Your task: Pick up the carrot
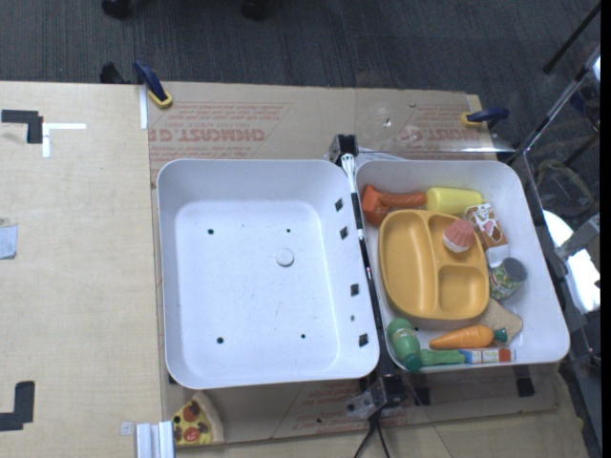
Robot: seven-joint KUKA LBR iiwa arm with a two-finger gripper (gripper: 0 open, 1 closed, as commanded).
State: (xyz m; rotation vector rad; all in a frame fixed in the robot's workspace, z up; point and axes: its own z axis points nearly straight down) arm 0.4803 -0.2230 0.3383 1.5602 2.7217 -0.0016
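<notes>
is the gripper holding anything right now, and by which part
Nothing is seen held. The carrot lies loose in the right bin, near its front edge, beside the yellow tray, with nothing gripping it.

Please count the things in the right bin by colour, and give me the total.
Orange: 2, carrot, sausage-like piece
Yellow: 2, divided tray, block
Green: 1, bottle
Mixed colours: 4, small items too unclear to name
Total: 9

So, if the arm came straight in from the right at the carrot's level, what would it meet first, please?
Probably the right bin at its rim, then the carrot, green end first; height is unclear.
</notes>
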